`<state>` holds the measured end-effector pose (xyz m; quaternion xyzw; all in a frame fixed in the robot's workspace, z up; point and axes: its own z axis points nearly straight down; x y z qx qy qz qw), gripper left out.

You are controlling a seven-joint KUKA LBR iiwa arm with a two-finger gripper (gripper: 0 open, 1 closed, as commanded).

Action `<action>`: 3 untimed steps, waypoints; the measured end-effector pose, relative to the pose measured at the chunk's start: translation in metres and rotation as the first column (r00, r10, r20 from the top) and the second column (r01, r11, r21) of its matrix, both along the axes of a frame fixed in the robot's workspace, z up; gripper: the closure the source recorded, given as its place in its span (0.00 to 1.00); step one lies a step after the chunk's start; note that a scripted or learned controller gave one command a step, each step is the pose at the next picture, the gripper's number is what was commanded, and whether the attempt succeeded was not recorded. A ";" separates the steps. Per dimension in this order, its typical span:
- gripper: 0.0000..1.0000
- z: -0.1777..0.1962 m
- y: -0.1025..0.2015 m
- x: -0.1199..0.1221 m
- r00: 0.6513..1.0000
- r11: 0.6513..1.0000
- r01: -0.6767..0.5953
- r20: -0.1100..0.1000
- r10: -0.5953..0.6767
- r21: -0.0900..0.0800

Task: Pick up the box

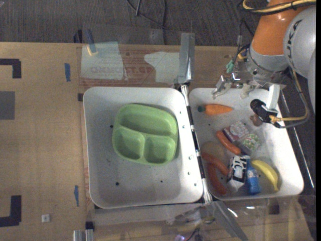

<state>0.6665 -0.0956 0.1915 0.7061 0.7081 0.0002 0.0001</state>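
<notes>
The box (237, 171), a small black-and-white carton, stands in the near part of the right bin (293, 157), between a reddish sausage (215, 173) and a blue item (253, 181). My gripper (228, 84) hangs over the bin's far edge, well beyond the box and just behind an orange carrot (217, 109). Nothing shows in its grasp. The orange-banded wrist (273, 31) sits above it at the upper right.
The right bin also holds a yellow banana (267, 173), a pink-and-green packet (245, 136), a small orange piece (228, 142) and a beige lump (212, 148). A green divided plate (146, 134) lies in the left bin (95, 149). A metal divider (186, 59) stands behind the bins.
</notes>
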 end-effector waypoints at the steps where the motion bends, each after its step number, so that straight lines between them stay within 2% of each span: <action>1: 0.00 -0.006 0.033 0.001 0.998 0.998 -0.061 -0.001 0.061 0.000; 2: 0.00 -0.097 0.003 -0.052 1.000 1.000 0.011 0.014 -0.011 -0.001; 3: 0.00 0.005 -0.001 -0.150 0.980 0.980 0.201 -0.003 -0.201 0.001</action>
